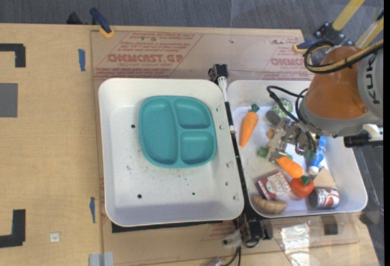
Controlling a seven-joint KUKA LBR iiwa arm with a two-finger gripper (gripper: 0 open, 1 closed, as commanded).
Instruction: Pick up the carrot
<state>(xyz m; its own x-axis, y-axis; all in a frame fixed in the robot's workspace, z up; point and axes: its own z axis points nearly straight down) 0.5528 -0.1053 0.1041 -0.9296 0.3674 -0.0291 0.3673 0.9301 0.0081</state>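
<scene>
The carrot (248, 127) lies near the right bin's (359, 188) left wall, toward its far edge, leafy end pointing to the far side. The gripper (285, 144) hangs over the bin's middle, apart from the carrot, above a clutter of toy food. A teal plate (178, 130) sits in the left bin (122, 185).

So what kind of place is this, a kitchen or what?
Probably a robotics lab bench, not a kitchen: a robot arm over two white bins, toy food like a carrot, cardboard underneath.
</scene>
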